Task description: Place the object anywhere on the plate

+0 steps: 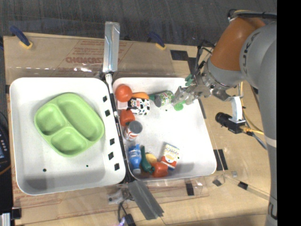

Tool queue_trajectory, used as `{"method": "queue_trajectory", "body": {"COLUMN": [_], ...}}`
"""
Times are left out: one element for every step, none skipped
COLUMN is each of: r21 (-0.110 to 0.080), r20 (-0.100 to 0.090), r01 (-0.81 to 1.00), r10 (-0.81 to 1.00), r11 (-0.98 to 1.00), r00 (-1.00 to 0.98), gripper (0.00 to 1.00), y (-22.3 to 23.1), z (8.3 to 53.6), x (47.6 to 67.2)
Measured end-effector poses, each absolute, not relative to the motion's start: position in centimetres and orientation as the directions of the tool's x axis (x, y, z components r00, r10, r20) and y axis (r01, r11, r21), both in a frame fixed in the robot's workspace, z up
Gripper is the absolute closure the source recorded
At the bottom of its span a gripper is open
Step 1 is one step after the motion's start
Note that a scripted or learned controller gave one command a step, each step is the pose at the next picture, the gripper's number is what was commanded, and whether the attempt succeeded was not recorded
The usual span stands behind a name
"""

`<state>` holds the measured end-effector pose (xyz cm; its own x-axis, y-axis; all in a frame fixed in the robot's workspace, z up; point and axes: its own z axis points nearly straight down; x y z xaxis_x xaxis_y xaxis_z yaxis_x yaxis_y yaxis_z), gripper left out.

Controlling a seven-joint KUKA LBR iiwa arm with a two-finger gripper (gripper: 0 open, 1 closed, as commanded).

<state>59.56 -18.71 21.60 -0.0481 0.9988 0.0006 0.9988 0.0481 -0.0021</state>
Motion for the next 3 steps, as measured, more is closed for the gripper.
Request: {"method": "queue_trajectory", "body": {"r21": [-0.005, -0.004, -0.004], "r20": [0.001, 0.002, 0.002], "r01": [0.998, 0.944, 0.944], "r10": [0.998, 0.944, 0.944], "r11": [0.062, 0.331, 0.330], "r00": [-0.062, -0.331, -0.330], "gripper": [1.00, 1.00, 0.00], "y": [-10.3, -1.3, -1.3], "z": [15.9, 19.2, 19.2], "x": [64.1, 61.5, 61.5]}}
